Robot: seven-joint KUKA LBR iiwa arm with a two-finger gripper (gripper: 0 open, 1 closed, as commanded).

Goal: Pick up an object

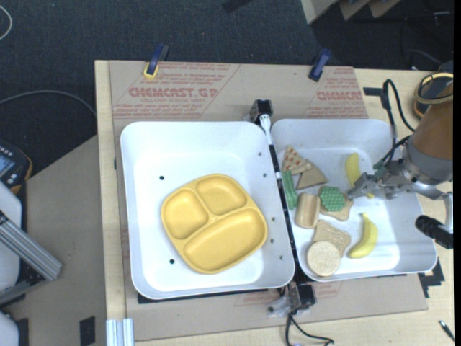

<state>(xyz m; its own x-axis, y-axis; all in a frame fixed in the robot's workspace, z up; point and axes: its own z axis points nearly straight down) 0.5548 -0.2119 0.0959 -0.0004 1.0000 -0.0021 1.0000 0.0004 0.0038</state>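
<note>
Two "CHEMCAST GP" prints on brown board [180, 92]; gripper [362, 187] state unreadable over right bin [328, 132].

Right bin [317, 130], white and shallow, contents: a yellow banana [364, 238] curved near the front right; a smaller yellow piece [352, 168] upright toward the back; a tan pizza-like wedge [300, 167] at the back left with a green strip [289, 189] along the left wall. Centre to front: a green knobbly piece [332, 197] resting on a tan slice, a tan cylinder [307, 210] just beside it, a bread slice [332, 232], and a round cream disc [323, 258] at the front. Left bin [144, 193]: one yellow three-compartment plate [213, 223], lying flat and right side up.
</note>
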